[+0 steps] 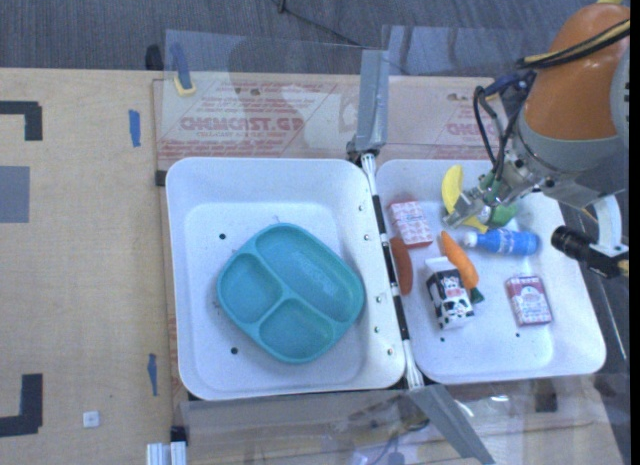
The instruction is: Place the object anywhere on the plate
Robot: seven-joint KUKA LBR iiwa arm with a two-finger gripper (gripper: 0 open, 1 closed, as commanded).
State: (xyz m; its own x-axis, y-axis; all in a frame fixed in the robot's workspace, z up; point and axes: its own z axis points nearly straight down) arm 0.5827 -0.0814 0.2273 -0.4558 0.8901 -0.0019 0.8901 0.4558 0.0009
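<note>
The plate (290,293), teal with three compartments, lies in the left bin (190,193), turned at a slant, with nothing on it.

All the loose things sit in the right bin (575,353). The gripper (478,203) is low over that bin's upper middle, right at a banana (453,189) and something green (503,215). Whether the claw is released or clenched, I cannot tell; the wrist and cables hide it, and nothing can be seen gripped.

The banana lies with its long axis running roughly from the far rim toward the near side, curved, its lower end under the gripper. Just below it a blue bottle (510,243) lies on its side, long axis across the bin, its white cap end pointing left. A carrot (459,260) lies diagonally, running from upper left to lower right, touching a cow-print carton (450,298) that lies below it. A sausage (402,264) lies along the bin's left wall, long axis running far to near. Above it is a pink packet (410,221). A red box (528,301) sits well apart at the right.
</note>
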